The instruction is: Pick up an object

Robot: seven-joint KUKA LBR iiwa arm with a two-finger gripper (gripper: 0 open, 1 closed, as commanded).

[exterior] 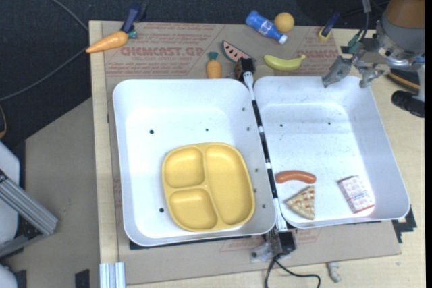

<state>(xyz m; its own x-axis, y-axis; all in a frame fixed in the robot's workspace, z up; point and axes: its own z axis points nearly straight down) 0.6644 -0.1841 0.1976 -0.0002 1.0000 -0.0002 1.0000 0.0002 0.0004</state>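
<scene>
In the right bin [324, 104] lie a red sausage [295, 177], a pizza slice [302, 202] and a small pink-and-white packet [356, 193], all near its front edge. My gripper [352, 73] hangs over the bin's back right corner, well away from these three things. Its two fingers [335, 72] are spread apart, open, with nothing between them. The left bin [135, 111] holds a yellow divided plate [206, 185].
Behind the bins on the cardboard lie a banana [283, 62], a blue bottle [264, 26], an orange ball [284, 21], a watermelon slice [234, 50], a small orange toy [214, 68] and a carrot [108, 42]. A black clip [246, 67] sits where the bins meet.
</scene>
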